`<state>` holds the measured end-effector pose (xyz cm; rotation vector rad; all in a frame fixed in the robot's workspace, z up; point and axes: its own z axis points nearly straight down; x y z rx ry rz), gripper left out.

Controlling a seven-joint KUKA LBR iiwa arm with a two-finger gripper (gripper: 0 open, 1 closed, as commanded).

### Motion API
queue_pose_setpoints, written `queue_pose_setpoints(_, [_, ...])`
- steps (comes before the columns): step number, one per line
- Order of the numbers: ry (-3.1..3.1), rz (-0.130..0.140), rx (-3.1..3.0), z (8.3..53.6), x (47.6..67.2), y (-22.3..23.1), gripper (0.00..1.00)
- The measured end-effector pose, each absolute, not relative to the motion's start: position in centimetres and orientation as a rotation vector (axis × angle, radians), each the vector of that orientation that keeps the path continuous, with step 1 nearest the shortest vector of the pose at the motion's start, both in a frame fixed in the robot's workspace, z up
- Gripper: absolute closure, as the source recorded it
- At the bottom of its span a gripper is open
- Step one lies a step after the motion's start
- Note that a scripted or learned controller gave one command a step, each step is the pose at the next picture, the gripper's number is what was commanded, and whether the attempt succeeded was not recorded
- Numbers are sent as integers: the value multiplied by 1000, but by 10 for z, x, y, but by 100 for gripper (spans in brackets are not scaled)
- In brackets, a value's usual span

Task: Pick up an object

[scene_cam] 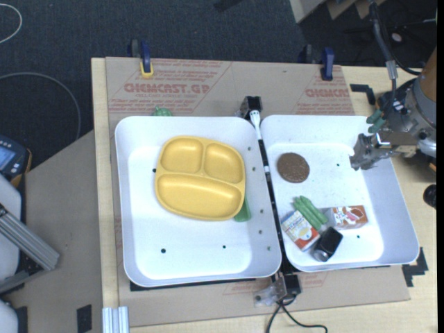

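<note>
Camera view gives you the gripper (pixel 362 155) over the right bin's (pixel 395 186) far edge; you cannot tell its state. 1 brown disc (pixel 293 167) lies nearby.

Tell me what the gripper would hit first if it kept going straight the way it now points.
Probably bare floor of the right white bin: the gripper seems to point down-left there, short of the round brown disc. Depth is unclear.

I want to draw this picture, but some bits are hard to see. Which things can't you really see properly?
- Green thing, camera view: mostly hidden under the yellow plate.
- Another green bit: tucked behind the left bin's rim.
- Small packets: print too small to read.
- Gripper: blurry, and the arm is cut off by the right edge.
</note>
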<state>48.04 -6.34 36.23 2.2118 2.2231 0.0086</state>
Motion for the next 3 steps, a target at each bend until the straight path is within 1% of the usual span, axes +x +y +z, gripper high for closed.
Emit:
queue_pose_setpoints(1, [2225,7,2212,386,480,-24,100])
queue_pose_setpoints(2, [2223,10,2213,438,480,0,100])
queue_pose_setpoints(3, [2231,6,2211,439,479,78,100])
